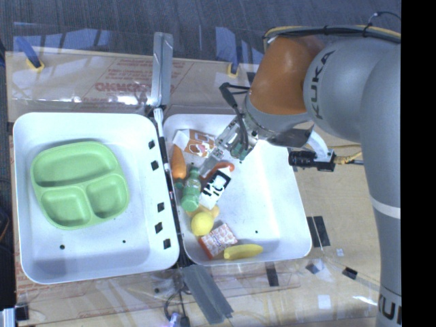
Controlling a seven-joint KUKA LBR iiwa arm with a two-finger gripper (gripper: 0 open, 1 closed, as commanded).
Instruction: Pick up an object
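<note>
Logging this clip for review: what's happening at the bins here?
The grey arm's gripper is down in the right bin, over a pile along its left side: a carrot, green bottle, lemon and banana. Nothing is visibly lifted. The left bin holds a green divided tray.

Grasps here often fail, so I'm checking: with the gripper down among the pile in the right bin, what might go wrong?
The gripper sits above a tight cluster: white bottle, green bottle, carrot. It may nudge neighbours or catch two. The lemon could roll.
</note>
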